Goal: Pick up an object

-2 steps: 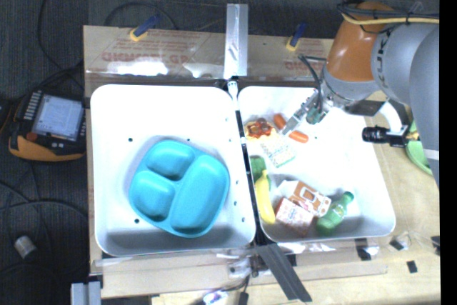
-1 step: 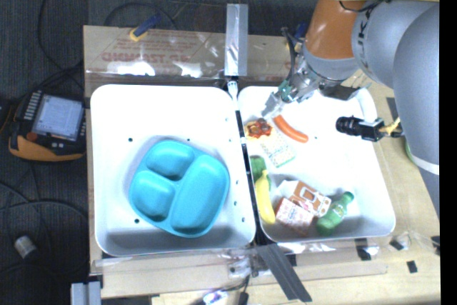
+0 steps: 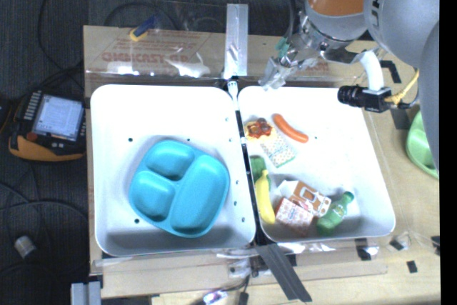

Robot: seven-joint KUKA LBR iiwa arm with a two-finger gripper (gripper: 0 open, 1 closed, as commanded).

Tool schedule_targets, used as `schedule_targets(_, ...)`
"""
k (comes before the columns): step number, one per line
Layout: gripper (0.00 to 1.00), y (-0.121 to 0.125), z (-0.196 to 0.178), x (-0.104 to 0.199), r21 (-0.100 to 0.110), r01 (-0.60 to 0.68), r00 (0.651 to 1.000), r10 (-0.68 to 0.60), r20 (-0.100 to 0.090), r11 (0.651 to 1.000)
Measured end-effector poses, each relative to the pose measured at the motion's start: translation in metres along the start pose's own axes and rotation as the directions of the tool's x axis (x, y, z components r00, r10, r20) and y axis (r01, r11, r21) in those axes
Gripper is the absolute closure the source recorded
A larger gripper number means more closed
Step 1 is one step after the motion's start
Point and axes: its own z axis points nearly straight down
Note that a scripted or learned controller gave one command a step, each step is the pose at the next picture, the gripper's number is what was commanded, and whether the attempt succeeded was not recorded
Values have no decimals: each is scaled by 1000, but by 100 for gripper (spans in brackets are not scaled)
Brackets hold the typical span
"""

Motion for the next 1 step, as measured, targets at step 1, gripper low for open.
schedule_targets(1,100,-70,20,-80,0,273,962,-273,0,962)
